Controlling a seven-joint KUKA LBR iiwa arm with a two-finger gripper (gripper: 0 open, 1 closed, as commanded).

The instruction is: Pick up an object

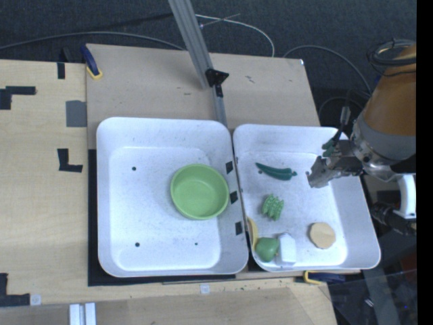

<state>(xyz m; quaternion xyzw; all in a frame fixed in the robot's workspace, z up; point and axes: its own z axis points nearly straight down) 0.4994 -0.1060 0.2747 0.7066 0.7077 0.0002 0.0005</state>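
Observation:
The right bin (352, 202) holds a dark green pepper-shaped piece (276, 172), a small ridged green item (272, 207), a tan round disc (323, 235), a green ball (266, 248) and a white block (287, 248) at its front. My gripper (319, 177) hangs over the right side of this bin, a little to the right of the dark green piece and above the disc. Nothing shows between its fingers.
A light green bowl (199, 191) sits in the left bin (122, 181). A grey pole (193, 36) slants down from the top toward the bins' shared wall. Cables lie on the dark floor behind the bench.

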